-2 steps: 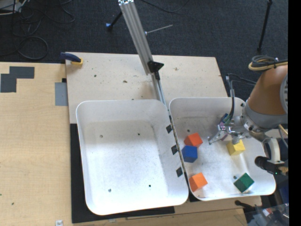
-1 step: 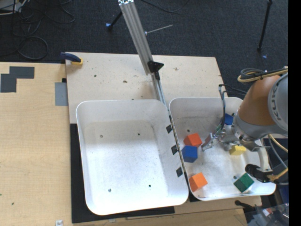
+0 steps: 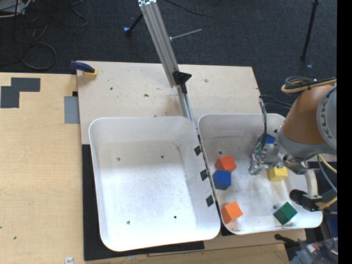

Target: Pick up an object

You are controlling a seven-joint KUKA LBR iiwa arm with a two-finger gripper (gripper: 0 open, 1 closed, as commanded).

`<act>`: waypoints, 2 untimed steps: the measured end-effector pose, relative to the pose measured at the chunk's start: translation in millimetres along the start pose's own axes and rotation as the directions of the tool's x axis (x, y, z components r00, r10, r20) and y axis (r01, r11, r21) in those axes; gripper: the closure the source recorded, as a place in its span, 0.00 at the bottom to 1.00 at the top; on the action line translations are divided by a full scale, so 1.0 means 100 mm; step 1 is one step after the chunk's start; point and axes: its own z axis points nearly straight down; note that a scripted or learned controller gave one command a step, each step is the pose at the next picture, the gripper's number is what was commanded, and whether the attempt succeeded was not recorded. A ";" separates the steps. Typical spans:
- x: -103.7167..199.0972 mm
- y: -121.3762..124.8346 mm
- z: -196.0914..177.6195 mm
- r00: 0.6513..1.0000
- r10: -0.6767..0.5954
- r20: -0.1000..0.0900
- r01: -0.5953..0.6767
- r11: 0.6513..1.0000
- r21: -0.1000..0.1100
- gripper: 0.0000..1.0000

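Hand [image 3: 258,164] beside yellow block [image 3: 278,173] in right bin [image 3: 242,126].

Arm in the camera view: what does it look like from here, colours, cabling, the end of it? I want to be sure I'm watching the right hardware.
The arm has a broad, rounded orange band, with grey casing at its right. Below the band sits a grey wrist section, and the gripper at the end is small, metallic and silver-grey. A yellowish cable loops above the band, and a black cable runs down the arm's right side. No markings are readable.
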 end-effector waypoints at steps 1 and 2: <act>-0.05 0.03 -0.62 1.000 -0.003 0.002 0.003 1.000 -0.008 1.00; 0.02 0.03 -1.09 1.000 -0.007 0.001 0.007 1.000 -0.008 1.00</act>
